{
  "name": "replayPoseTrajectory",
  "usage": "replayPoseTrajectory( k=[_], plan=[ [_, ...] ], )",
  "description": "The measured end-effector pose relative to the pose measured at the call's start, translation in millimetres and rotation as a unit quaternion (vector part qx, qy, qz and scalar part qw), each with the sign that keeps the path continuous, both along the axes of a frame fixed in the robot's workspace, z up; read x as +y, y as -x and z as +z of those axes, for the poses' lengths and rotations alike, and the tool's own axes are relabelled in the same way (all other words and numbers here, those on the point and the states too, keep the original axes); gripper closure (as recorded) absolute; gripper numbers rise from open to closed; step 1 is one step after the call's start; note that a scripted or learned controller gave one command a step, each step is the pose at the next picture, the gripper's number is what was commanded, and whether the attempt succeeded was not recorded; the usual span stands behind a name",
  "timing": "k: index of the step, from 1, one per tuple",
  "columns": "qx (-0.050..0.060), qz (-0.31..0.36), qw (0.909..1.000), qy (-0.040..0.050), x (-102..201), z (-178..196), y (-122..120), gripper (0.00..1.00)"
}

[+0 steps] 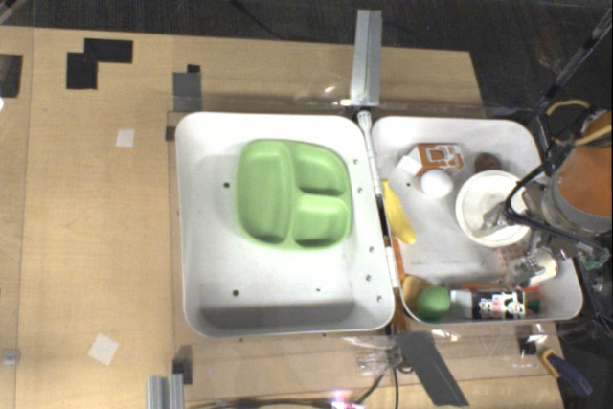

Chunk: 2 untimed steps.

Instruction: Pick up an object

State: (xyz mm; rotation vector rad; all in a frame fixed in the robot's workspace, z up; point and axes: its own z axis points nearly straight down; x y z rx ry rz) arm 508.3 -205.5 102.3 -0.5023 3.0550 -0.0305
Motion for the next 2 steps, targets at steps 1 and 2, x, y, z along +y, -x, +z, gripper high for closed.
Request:
replayPoseTrajectory(
  k=[1, 2],
  plan=[
    [0.018, 0.281, 0.9595, -0.0042, 11, 5, 0, 0.00],
    [0.016, 0.348, 0.9373, 0.0071, 71, -10, -30, 0.00]
  ],
)
